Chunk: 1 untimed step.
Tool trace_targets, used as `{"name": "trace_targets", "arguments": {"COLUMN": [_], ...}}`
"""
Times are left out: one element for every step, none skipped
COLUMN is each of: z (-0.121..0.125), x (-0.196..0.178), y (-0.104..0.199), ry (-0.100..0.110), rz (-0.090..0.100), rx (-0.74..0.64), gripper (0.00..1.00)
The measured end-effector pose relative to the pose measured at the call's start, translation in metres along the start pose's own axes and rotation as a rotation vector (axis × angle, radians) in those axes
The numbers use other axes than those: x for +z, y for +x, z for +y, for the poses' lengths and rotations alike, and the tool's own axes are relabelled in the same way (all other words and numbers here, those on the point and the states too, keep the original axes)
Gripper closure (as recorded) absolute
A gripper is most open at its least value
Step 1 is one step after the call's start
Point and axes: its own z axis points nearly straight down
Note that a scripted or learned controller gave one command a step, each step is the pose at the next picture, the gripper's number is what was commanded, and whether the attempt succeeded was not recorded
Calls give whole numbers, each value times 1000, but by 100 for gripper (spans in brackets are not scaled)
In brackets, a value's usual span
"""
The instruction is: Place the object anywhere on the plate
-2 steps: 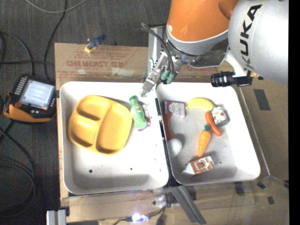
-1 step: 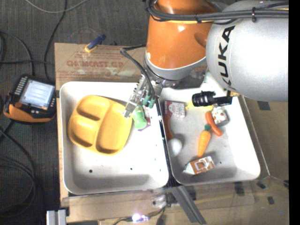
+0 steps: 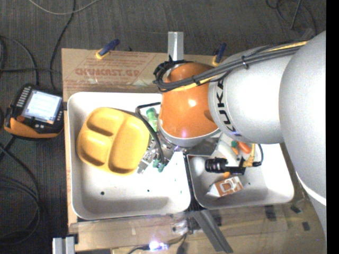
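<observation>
Left white bin (image 3: 106, 205): one glossy yellow divided plate (image 3: 113, 139), rounded, with the gripper (image 3: 152, 162) at the plate's right rim (open or closed cannot be told) and a small green object (image 3: 152, 114) just off the plate's upper right edge, half hidden by the arm; right white bin (image 3: 275, 194), right of the plate: one flat brown-and-white packet (image 3: 228, 187).

Robotics lab test cell

A grey and orange KUKA industrial arm (image 3: 254, 105) reaches over a white left bin (image 3: 127, 202) and a white right bin (image 3: 278, 190) on a surface backed with a cardboard sheet (image 3: 106, 74) held by spring clamps (image 3: 107, 48). A lit teach pendant (image 3: 36, 111) lies on the dark carpeted floor (image 3: 159, 9) among loose cables (image 3: 66, 12).
</observation>
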Motion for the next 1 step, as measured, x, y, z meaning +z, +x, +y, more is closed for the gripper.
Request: {"name": "trace_targets", "arguments": {"z": [11], "x": [19], "y": [22], "ry": [0], "rz": [-2], "rx": [-152], "gripper": [100]}}
